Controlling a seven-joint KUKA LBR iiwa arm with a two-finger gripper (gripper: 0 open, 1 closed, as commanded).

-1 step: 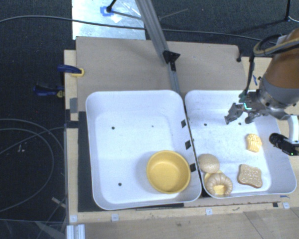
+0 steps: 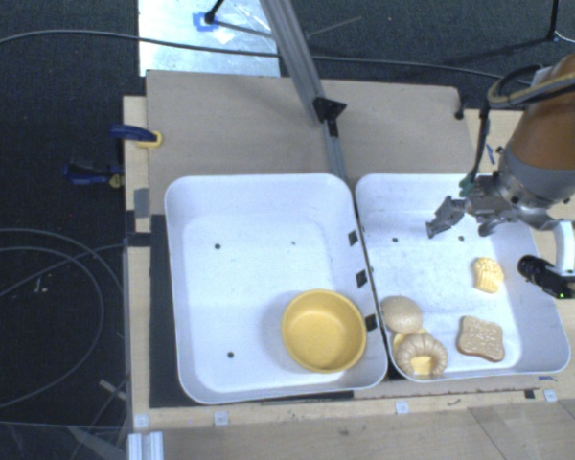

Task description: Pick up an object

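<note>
Yellow and knobbly, the corn piece (image 2: 488,275) lies in the right bin (image 2: 402,199) near its right wall. Above the bin's upper middle, the gripper (image 2: 465,217) hangs spread open, nothing between its fingers.

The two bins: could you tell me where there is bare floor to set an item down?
Left bin: bare everywhere except the yellow bowl at its near-right corner. Right bin: bare far-left, under the gripper; crowded near, with bun, croissant, toast, corn.
</note>
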